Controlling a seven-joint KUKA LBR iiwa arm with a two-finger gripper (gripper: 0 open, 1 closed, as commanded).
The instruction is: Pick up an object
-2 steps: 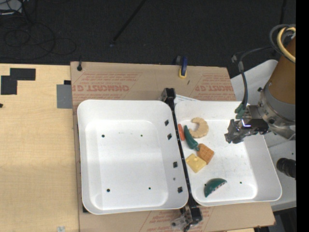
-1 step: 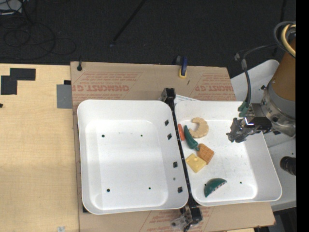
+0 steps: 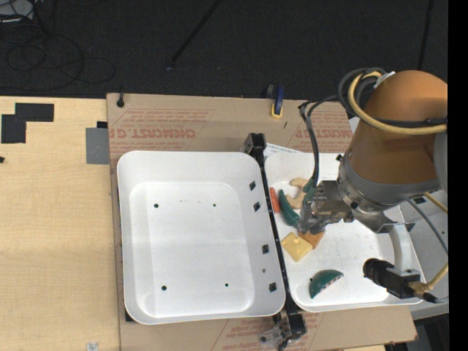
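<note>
Right bin (image 3: 349, 258): far corner and right wall hidden beneath the arm (image 3: 398, 123). The pincer (image 3: 316, 214) covers part of a teal piece (image 3: 287, 209) and an orange piece (image 3: 314, 238); full shapes undetermined. Pale item (image 3: 298, 187): too small to identify.

Yellow block (image 3: 296, 247): flat in right bin (image 3: 351, 298), near its left wall.
Green half-moon (image 3: 324, 281): flat, near front rim.
Teal curved piece (image 3: 287, 209): just beside red stick (image 3: 274, 198).

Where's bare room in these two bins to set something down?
The left bin has a bare floor from wall to wall. In the right bin, a small patch borders the yellow block and green crescent. Around the pincer it's crowded.
</note>
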